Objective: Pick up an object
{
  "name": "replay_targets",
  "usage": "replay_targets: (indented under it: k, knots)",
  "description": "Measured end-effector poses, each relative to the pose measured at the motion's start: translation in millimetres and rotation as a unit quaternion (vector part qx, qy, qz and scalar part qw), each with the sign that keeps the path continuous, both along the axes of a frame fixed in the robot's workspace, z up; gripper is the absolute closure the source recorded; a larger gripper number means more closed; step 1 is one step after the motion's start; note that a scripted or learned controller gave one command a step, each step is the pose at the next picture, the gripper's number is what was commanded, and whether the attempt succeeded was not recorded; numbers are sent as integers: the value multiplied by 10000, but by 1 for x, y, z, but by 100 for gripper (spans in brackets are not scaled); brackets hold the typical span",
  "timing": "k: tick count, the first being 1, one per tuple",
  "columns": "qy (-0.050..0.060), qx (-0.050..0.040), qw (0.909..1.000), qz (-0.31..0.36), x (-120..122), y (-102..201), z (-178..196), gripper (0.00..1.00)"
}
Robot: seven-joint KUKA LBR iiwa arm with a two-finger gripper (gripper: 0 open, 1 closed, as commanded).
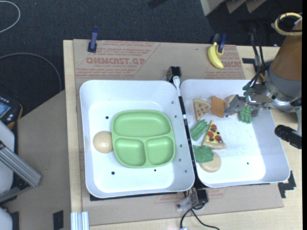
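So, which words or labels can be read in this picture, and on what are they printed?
"CHEMCAST G P": red print on the brown board behind the left bin, the last letters uncertain.
Smaller red lines above and below it: too blurred to read.
Red print on the board near the banana: too blurred to read.

Green divided tray (143, 139), white bins (91, 99), yellow banana (215, 56), red-dotted pizza slice (213, 135), possibly tan cookie (102, 141)

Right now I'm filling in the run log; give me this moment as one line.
arm: over right bin | tool: at green toy | green divided tray: left bin | pick: unconfirmed
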State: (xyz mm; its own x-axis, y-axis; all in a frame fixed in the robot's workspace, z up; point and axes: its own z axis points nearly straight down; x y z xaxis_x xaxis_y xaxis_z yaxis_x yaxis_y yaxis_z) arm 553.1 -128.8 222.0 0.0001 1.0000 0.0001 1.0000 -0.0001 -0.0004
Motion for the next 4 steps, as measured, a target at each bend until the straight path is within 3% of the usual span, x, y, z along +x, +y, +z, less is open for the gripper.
replay_targets:
  k: [1,2,3,4]
  knots:
    - [58,23,10000,-3,-72,33,-55,0]
    - [-17,-7,10000,-5,-67,31,-42,100]
    - [25,-6,10000,-44,-77,-60,-142,100]
    - [-7,-6,10000,-1,-74,-59,-137,100]
